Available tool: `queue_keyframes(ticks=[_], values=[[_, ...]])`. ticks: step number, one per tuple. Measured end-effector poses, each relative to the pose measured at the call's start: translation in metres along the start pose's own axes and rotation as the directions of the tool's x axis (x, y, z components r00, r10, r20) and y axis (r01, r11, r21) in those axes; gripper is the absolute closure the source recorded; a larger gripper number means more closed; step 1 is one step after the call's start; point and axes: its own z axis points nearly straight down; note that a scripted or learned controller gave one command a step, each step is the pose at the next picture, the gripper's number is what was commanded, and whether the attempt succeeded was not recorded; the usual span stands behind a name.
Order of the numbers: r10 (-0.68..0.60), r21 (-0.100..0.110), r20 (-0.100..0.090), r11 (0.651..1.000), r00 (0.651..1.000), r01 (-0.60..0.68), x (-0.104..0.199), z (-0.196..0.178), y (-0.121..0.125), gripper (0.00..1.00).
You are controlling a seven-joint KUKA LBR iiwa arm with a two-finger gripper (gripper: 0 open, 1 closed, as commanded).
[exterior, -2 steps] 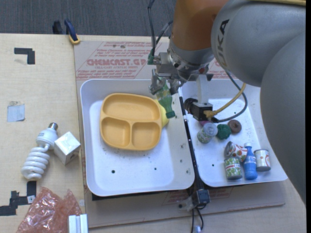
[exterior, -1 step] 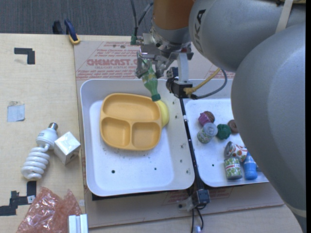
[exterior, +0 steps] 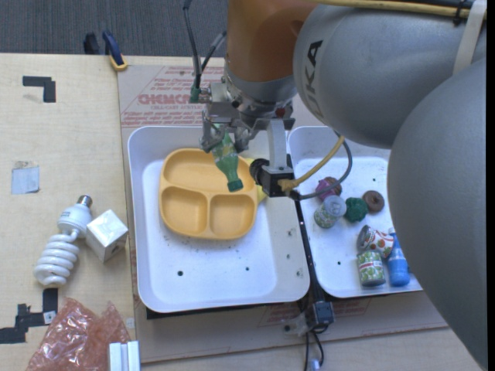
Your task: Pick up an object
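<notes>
My gripper (exterior: 225, 141) hangs over the back of the left bin (exterior: 216, 284), under the orange wrist band. It is shut on the top end of a small green bottle-shaped toy (exterior: 231, 171). The toy dangles tilted over the far right rim of a yellow divided plate (exterior: 203, 195), which lies in the left bin. Whether the toy's lower end touches the plate I cannot tell.
The right bin (exterior: 340, 280) holds several small items, among them a purple ball (exterior: 329, 186), a green lump (exterior: 355, 209), a brown ring (exterior: 373, 200), a can (exterior: 370, 269) and a blue bottle (exterior: 397, 267). A spiral light bulb (exterior: 60, 246) and white cube (exterior: 107, 233) lie on the bench at left.
</notes>
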Motion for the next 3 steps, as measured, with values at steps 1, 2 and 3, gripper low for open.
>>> queue_keyframes(ticks=[1,2,3], values=[[0.000,0.000,0.000,1.000,1.000,0.000,0.000,0.000,0.000,0.00],[0.004,-0.002,0.000,1.000,1.000,-0.004,0.000,0.190,0.056,0.00],[0.001,-0.001,0.003,1.000,1.000,-0.001,0.013,0.199,0.067,0.00]])
